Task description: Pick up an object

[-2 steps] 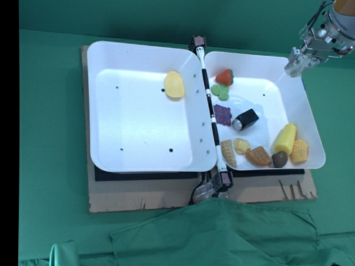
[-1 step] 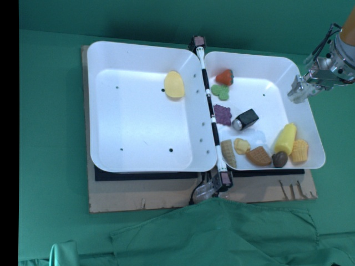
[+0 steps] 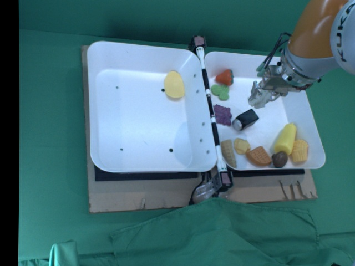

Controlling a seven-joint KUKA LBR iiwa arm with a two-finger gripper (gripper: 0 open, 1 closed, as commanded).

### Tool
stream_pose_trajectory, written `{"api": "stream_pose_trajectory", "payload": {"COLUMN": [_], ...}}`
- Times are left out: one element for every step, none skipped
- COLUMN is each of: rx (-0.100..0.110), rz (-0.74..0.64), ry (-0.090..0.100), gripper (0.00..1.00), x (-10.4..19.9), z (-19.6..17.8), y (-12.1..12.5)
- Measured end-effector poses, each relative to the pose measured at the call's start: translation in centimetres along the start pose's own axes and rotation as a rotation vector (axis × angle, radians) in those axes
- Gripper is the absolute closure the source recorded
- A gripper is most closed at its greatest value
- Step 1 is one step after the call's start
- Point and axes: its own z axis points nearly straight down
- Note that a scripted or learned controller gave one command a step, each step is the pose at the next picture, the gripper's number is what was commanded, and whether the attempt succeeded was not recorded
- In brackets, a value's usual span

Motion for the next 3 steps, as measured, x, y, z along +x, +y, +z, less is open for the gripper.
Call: {"api": "stream_pose_trajectory", "payload": {"rx": [-0.001,-0.009,-0.012], "rz": [0.014,0.007,0.003], "ry": [-0.003,-0.004,-0.006], "gripper": [1.0,1.0,1.0], "x": [-4.3,-4.0,-1.2], "z": [-0.6,5.3,8.2], "y": [-8.9,-2.7,3.4]}}
